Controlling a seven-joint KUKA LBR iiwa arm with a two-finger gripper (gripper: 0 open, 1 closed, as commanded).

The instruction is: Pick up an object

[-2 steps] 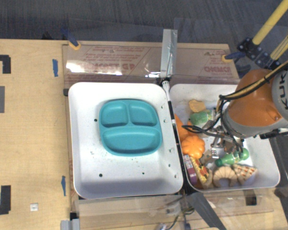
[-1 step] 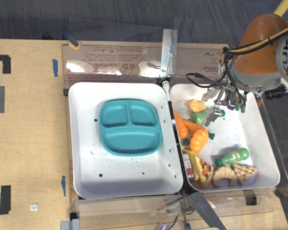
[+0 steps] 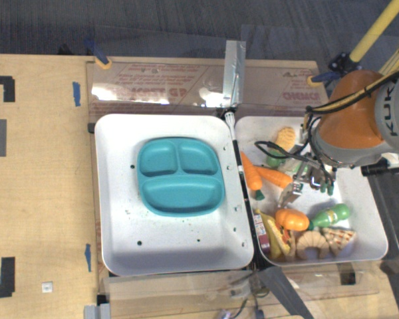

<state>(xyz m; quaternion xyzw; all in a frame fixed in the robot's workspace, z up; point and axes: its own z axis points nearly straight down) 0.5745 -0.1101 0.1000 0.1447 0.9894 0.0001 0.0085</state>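
**Camera view: gripper hangs over a crowded bin of toy food**

Camera view from above the bench shows the grey arm with its orange band reaching in from the right, its gripper (image 3: 296, 190) low over the right bin (image 3: 372, 208). Whether the jaws are open or closed cannot be told, since the metal parts blur together against the white floor. Nothing is seen held.

Candidates for the pick lie close by: two carrots (image 3: 261, 175) just left of the gripper, an orange fruit (image 3: 292, 219) just below it, a corn cob (image 3: 286, 138) toward the back wall, and a green piece (image 3: 332, 214), bananas (image 3: 276, 236) and bread-like pieces (image 3: 322, 240) along the near wall. The left bin (image 3: 113, 198) carries a teal divided tray (image 3: 181, 176).

The risk is the crowding (items touch or nearly touch). A descent between carrot and fruit could likely land a finger on top of one, push it aside, or pinch a rounded edge that slips out on the lift.
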